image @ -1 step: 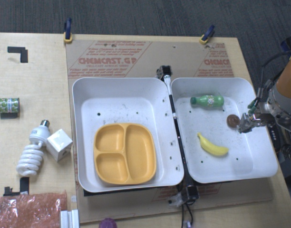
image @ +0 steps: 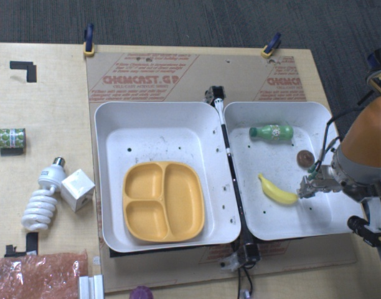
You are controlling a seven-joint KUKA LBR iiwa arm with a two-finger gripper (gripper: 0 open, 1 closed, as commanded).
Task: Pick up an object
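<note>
In the right bin [image: 284,112] lie a yellow banana [image: 277,190], a green bottle [image: 272,132] on its side near the far wall, and a small brown disc [image: 305,159]. My gripper [image: 307,188] reaches in from the right and sits low in that bin, right at the banana's right end. Nothing is lifted; the banana rests on the bin floor. The left bin [image: 116,126] holds a yellow divided plate [image: 164,201].
Left of the bins on the bench lie a white spiral light bulb [image: 42,201], a small white cube [image: 78,189], a green can [image: 10,139] and a pink mesh bag [image: 38,276]. A black divider bar [image: 228,154] runs between the bins.
</note>
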